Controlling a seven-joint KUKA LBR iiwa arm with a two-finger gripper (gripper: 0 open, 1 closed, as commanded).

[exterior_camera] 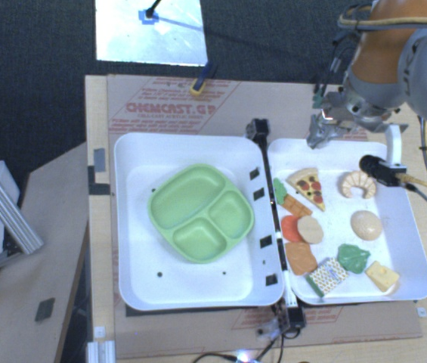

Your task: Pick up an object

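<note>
My pincer (pixel 323 133) hangs over the far rim of the right bin (pixel 417 278), at about twelve o'clock of the pile of toy food, and I cannot tell how it is set. Nothing is in it, so I judge the pick has not begun: this is the approach. The nearest thing to me is the pizza slice (pixel 307 185), lying flat at about six o'clock from my pincer, a tan wedge with red topping. It looks thin, so I expect its edges will be hard to catch. The croissant (pixel 358 184) at four o'clock is rounder and may suit me better. Next I must choose one, come down straight over it and straddle it. The left bin (pixel 134 278) holds a green divided plate (pixel 200 213)
</note>
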